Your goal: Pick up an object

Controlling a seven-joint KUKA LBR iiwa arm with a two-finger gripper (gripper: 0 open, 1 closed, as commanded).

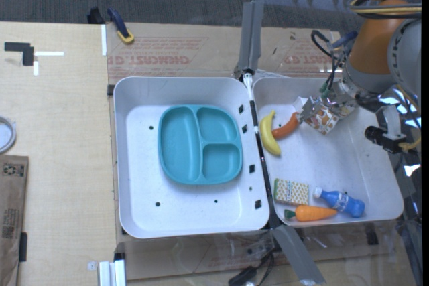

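Note:
My gripper (pixel 323 109) reaches in from the right and sits low over the back of the right bin (pixel 375 171). Right at its tip lies a small tilted carton (pixel 326 120) with an orange and white pattern, touching or nearly touching it. An orange-red carrot-like piece (pixel 287 126) lies just left of the carton, and a yellow banana (pixel 269 134) lies beside that, near the bin's left wall. Along the front wall are a green and cream box (pixel 291 192), a blue bottle (pixel 340 202) and an orange carrot (pixel 315 213).
The left bin (pixel 134 197) holds a teal divided plate (pixel 200 144). A grey post (pixel 251 37) rises behind the wall between the two bins. The arm's orange band (pixel 375 43) and cables hang over the right bin's back right corner. A tape roll (pixel 4 134) lies at the far left.

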